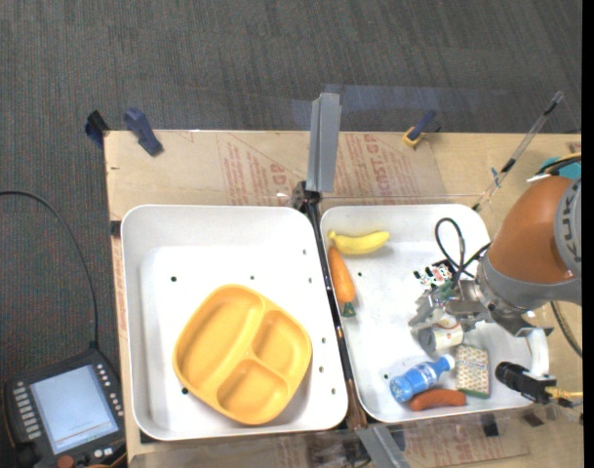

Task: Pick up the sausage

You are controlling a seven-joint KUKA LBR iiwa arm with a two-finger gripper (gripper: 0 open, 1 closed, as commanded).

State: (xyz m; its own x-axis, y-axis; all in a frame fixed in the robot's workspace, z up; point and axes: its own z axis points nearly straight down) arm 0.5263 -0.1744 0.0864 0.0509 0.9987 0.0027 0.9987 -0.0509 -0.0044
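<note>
Claw [439,328] hangs low over the right bin [375,291], at the end of the grey arm with its orange band [533,234]; whether it is apart or together cannot be told from this slant. Just below it lies a blue plastic bottle [419,378], and beside that a small pale sponge-like block [473,370]. Touching the bottle's near side is the sausage [436,399] — reddish-orange, lying flat by the bin's front wall, apart from the claw. Farther off, toward the dividing wall, a carrot [342,280] lies lengthwise, with a banana [359,242] beyond it near the bin's back edge. Well apart, in the left bin [150,261], sits a yellow divided plate [242,354].
</note>
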